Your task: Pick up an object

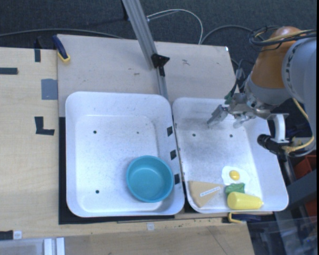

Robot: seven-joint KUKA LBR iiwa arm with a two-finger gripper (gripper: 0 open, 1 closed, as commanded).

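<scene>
Yellow plastic corn cob [243, 200] lies crowded against the fried egg toy [234, 175]; the spread, empty gripper [227, 120] risks a glancing, failed grasp.

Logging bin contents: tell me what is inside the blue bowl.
The blue bowl in the left bin shows only its own blue floor. Its near wall hides a strip of that floor.

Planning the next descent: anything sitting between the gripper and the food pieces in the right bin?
Nothing visible. The gripper is over the far part of the right bin; the fried egg, cheese wedge, green piece and yellow piece cluster at its near end, with bare bin floor between.
</scene>
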